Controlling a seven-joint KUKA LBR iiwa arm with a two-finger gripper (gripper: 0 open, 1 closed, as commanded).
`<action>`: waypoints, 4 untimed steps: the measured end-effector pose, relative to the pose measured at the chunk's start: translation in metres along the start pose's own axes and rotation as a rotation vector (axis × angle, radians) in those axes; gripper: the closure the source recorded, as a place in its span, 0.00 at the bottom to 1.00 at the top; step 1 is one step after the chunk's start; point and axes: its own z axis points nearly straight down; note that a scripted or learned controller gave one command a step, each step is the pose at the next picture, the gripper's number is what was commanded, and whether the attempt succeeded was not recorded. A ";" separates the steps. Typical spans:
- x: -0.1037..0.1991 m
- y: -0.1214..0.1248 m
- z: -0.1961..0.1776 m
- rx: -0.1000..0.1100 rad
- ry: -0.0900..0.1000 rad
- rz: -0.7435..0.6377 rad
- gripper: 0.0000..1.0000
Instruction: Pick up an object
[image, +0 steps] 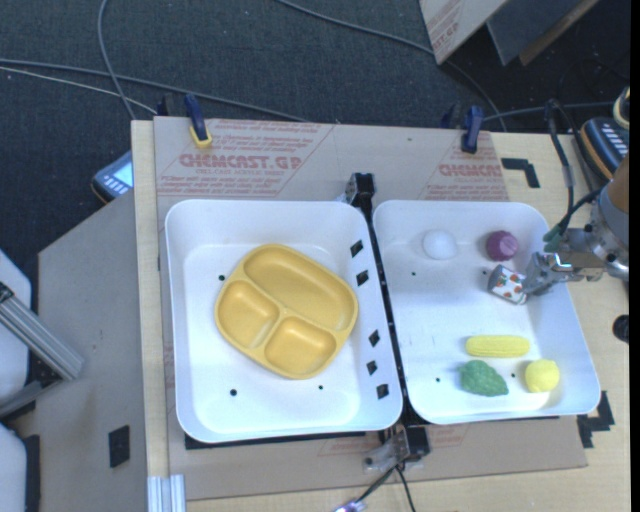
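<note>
A small white block with red spots (507, 286) lies in the right bin (420, 390), in its upper right part, close to the far right wall. Its long axis runs at a slant, from upper left to lower right. The jaws (541, 276) sit just beside its right end, touching or nearly touching it; whether they are wide, narrow or gripping the block cannot be told from this view. The arm (610, 225) reaches in over the bin's right rim.

Just above the block sits a purple round object (501, 244), and to its left a white ball (438, 244). Open white floor lies left of the block and below it. Nearer the front edge lie a yellow corn cob (497, 346), pointing left to right, a green leafy piece (483, 378) and a yellow lemon-like piece (542, 375).

The left bin (190, 300) holds a yellow divided plate (286, 310) with three compartments, set in the middle. Both bins rest on a brown board on the worktop (90, 300).
</note>
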 end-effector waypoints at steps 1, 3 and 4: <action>0.054 0.006 -0.009 0.002 0.003 -0.006 1.00; 0.149 0.013 0.011 0.008 0.003 -0.003 1.00; 0.200 0.021 0.002 0.004 0.003 -0.005 1.00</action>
